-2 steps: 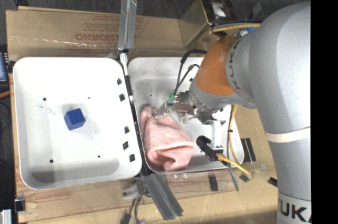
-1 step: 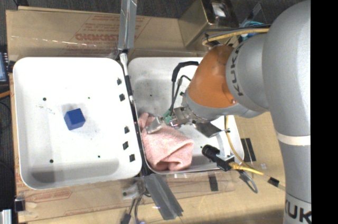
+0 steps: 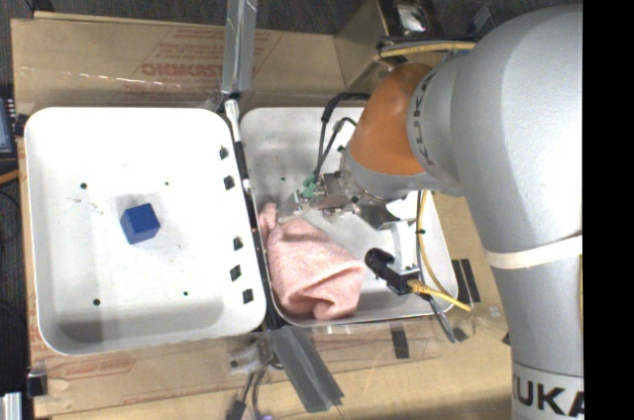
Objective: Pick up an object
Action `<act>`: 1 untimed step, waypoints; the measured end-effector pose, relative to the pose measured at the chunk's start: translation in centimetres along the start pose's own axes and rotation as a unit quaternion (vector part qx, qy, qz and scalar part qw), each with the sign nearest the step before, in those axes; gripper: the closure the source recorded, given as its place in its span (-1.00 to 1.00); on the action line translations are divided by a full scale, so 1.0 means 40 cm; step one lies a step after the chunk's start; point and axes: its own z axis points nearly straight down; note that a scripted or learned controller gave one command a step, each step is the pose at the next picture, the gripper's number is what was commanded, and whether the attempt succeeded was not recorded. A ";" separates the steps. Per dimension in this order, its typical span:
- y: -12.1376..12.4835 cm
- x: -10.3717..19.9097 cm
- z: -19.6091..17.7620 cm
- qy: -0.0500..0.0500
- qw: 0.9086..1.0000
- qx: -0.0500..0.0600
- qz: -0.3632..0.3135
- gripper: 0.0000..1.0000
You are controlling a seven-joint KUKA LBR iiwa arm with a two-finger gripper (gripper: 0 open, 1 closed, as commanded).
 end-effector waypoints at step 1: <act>-0.096 -0.098 0.000 0.001 0.995 0.000 -0.095 -1.00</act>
